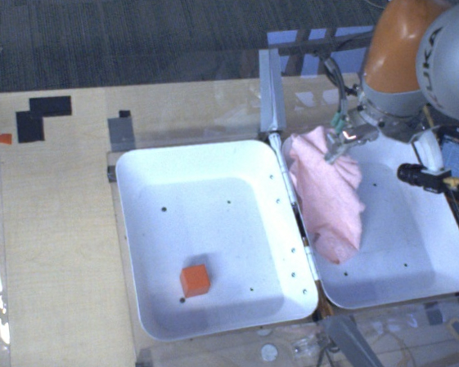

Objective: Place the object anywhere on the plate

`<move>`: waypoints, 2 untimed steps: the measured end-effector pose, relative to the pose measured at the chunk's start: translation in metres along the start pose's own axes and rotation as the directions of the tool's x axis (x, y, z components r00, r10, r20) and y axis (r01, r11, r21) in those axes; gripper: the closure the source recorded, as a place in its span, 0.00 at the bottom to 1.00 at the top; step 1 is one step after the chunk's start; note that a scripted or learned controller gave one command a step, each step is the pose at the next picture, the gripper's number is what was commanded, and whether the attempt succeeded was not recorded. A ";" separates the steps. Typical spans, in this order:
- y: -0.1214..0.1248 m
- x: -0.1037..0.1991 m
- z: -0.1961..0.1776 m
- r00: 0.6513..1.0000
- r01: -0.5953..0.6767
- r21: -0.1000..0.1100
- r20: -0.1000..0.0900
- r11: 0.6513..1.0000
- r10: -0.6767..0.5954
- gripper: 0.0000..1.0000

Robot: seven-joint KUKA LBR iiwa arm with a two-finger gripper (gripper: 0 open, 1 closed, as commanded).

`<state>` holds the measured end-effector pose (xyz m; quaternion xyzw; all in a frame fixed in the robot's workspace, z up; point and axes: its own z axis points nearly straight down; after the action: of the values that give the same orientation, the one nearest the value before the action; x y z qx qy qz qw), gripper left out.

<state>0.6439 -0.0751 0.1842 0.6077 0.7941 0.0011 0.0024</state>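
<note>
A pink cloth [330,196] hangs in a long fold over the left side of the right bin [417,239]. Its left edge overlaps the divider between the bins. My gripper [340,143] is at the cloth's upper right corner, shut on a pinch of the fabric, and the cloth trails down and towards the front from there. A small orange cube [195,280] lies on the floor of the left bin [205,189], near its front left, far from the gripper.
The arm's orange band and grey wrist [411,43] lean in over the right bin's back right corner. A black cable fitting [420,175] sticks out beside the wrist. Black markers [41,116] sit on the wooden bench at the far left.
</note>
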 end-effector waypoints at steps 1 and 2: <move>-0.015 0.055 -0.051 1.000 0.007 -0.001 -0.001 1.000 -0.007 1.00; 0.007 0.124 -0.039 0.969 0.247 0.002 -0.003 0.969 -0.247 1.00</move>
<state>0.6179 0.0465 0.2230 0.5041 0.8636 0.0008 0.0009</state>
